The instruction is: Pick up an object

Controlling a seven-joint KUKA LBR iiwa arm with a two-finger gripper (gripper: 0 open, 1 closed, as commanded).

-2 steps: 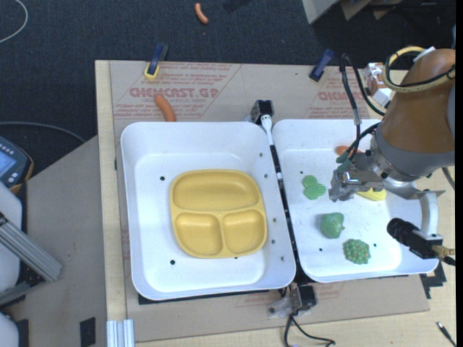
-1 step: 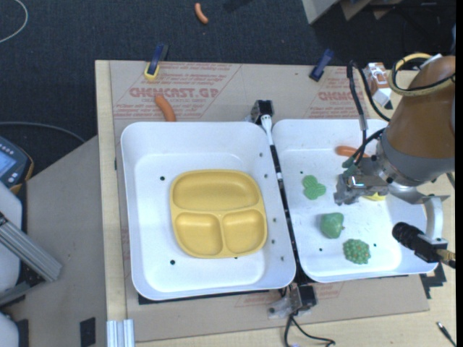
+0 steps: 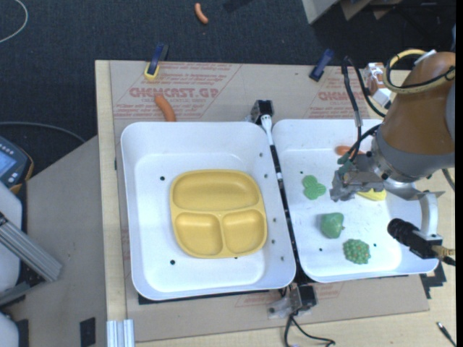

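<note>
A: Where are the things the arm could pick up?

B: They lie in the right bin point(image 3: 311, 262). The end effector point(image 3: 346, 186) hangs low over that bin's middle. Just to its left sits a small light green toy point(image 3: 314, 188), near it but apart. Below the end effector lies a rounder green toy point(image 3: 332, 225), and further below, a little to the right, a bumpy green piece point(image 3: 356, 251) like a bunch of grapes. Just to its right a yellow piece point(image 3: 372, 193) peeks out from under the arm. Above it an orange sliver point(image 3: 343, 150) shows beside the cables.

A: Is the end effector holding anything?

B: No object is visible between its fingers. Whether they are open or closed, I cannot tell; the dark parts blur together.

A: What lies further out?

B: Well to the left, the left bin point(image 3: 145, 157) holds a yellow divided plate point(image 3: 217, 212) with one wide section and two smaller ones. Both bins rest on a brown board point(image 3: 116, 100) on the bench. An orange sausage-shaped toy point(image 3: 166, 107) lies on the board above the left bin, and another point(image 3: 201, 12) lies on the dark floor far up and left. The grey arm point(image 3: 419, 121) comes in from the right.
</note>
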